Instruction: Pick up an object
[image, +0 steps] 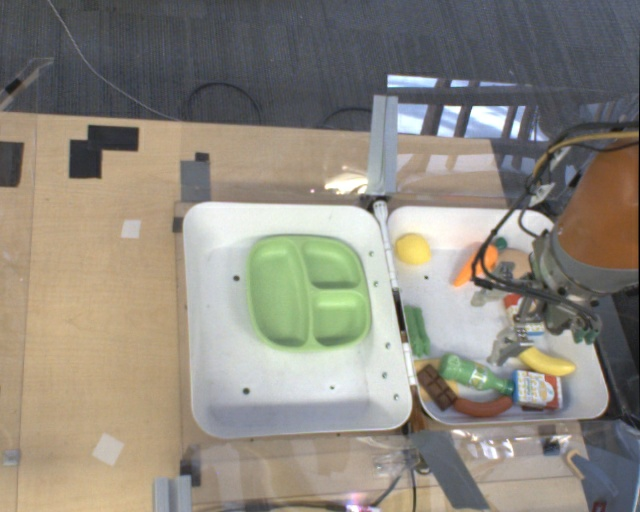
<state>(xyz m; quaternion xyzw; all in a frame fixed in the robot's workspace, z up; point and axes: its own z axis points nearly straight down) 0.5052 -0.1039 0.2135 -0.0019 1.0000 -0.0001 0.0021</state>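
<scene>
Hovering low over the right bin (600, 395), the end effector (515, 340) held nothing I could see, its opening unclear, so the banana (548, 362) beside it probably awaited picking.

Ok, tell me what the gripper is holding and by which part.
Nothing shows between the fingers of the gripper. It hangs open over the right bin, beside the banana and above the green bottle.
</scene>
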